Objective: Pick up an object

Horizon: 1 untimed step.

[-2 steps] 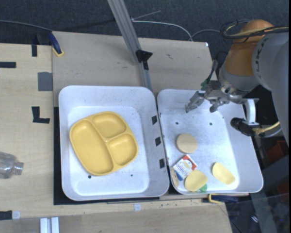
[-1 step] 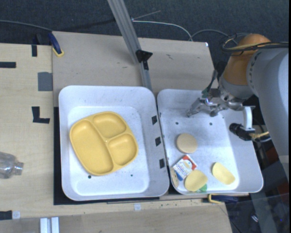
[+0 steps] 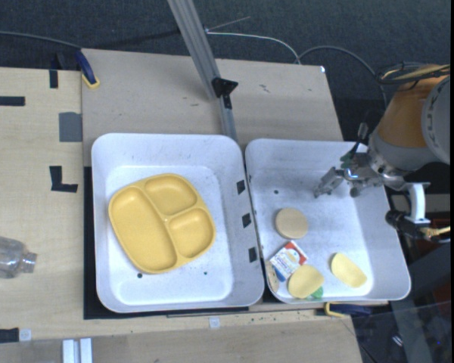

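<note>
The grey arm with its orange band [image 3: 408, 119] enters at about three o'clock, and its two-finger gripper [image 3: 339, 181] hangs over the upper right part of the right shallow white bin [image 3: 378, 278]. Its metal fingers [image 3: 327, 184] stand spread apart with nothing between them, so the claw is open and holds no object.

Below the gripper, toward six o'clock from it and well apart, a round tan disc [image 3: 291, 222] lies flat on the bin floor. Further toward the bin's six o'clock edge sit three more pieces: a small white, red and blue packet [image 3: 286, 261], a pale yellow rounded piece [image 3: 306, 280] touching that packet at its five o'clock side, and a second yellow oval piece [image 3: 349, 270] lying apart at the bin's four o'clock corner.

The left shallow white bin [image 3: 106, 157] bears a yellow plastic plate with three compartments [image 3: 160, 221], tilted a little on the bin floor.

At nine o'clock of the bench, a clear plastic bottle [image 3: 6, 256] lies on its side. A grey metal pole [image 3: 197, 40] slants across the top at twelve o'clock.
</note>
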Tool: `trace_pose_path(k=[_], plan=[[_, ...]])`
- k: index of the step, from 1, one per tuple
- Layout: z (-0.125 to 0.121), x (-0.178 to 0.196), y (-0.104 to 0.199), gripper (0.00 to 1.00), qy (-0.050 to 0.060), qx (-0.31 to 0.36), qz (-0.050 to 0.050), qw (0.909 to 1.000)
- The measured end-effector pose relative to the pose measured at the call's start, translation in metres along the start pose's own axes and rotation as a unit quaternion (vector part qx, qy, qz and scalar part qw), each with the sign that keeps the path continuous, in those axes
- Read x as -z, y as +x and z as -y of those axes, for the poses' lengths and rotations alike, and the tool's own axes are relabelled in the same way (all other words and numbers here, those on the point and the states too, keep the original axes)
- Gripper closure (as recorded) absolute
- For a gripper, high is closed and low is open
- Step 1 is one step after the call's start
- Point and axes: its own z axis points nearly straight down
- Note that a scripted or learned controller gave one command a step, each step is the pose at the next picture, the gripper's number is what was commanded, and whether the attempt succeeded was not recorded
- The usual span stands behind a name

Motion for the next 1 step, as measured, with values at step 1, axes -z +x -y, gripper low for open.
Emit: trace_pose_path(k=[1], plan=[[-0.0257, -0.0389, -0.0099, 0.00, 0.000, 0.003, -0.001, 1.0000]])
